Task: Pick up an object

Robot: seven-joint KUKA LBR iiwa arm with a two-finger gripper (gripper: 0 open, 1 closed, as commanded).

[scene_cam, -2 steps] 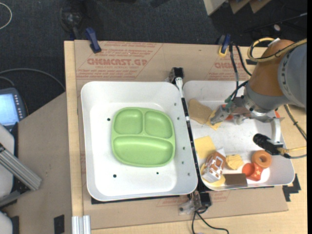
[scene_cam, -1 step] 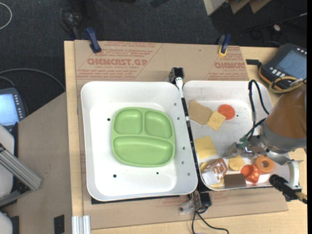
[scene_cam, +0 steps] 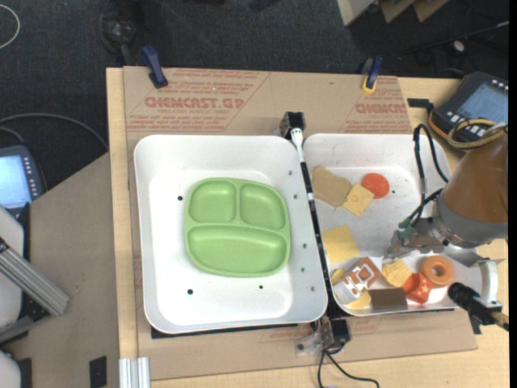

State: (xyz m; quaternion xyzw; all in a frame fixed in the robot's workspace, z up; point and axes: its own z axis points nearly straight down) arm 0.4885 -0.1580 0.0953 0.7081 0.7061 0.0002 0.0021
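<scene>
The right bin (scene_cam: 380, 148) holds several small food-like items: a tan slab (scene_cam: 329, 186), a pale yellow wedge (scene_cam: 358, 200), a red-orange disc (scene_cam: 376, 185), a yellow square (scene_cam: 340, 242), an orange-and-white packet (scene_cam: 359, 276), a brown doughnut (scene_cam: 439, 270), a red piece (scene_cam: 415, 288) and a dark brown bar (scene_cam: 388, 299). My gripper (scene_cam: 401, 245) hangs low over the bin's lower right part, just above a yellow chunk (scene_cam: 395, 273). The arm's orange-brown wrist (scene_cam: 481, 188) covers the bin's right side.
The left bin (scene_cam: 161, 217) holds a green three-compartment plate (scene_cam: 237, 227). A black divider clip (scene_cam: 292, 124) sits between the bins at the back. A handheld pendant (scene_cam: 472, 111) lies at the bench's right rear. Blue clamps (scene_cam: 153, 67) hold the board.
</scene>
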